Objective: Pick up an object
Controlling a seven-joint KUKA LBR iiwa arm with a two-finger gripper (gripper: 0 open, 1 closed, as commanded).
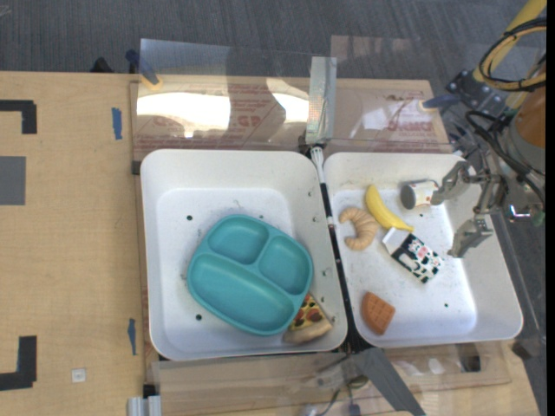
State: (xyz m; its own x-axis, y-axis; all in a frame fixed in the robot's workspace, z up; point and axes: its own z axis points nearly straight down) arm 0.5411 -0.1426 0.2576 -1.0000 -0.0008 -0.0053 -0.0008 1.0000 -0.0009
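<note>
The right bin (499,315) holds the loose pieces. A banana (384,209) lies slantwise near its middle, with a croissant (360,227) just beside it on the left, the two touching or nearly so. To the banana's right, near the bin's far side, a small cup (416,194) lies on its side. Below the banana sits a black-and-white carton (414,256), tilted, close to the banana's lower end. Nearer the front of the bin, apart from the rest, is an orange-brown biscuit (377,312).

The tool (464,211) hangs over the right part of this bin, its two fingers spread wide with nothing between them: one finger tip is just right of the cup, the other is right of the carton. The arm (529,120) reaches in from the right edge, with yellow cables (512,46) looping above it.

The left bin (165,180) carries a teal plate (251,272) with three compartments, lying flat and taking up much of the floor. A pizza slice (309,321) rests at the plate's lower right rim, against the bin's front corner.

Both bins sit side by side on a tan tabletop (61,232). Clear plastic sheets (225,94) stand behind them.
</note>
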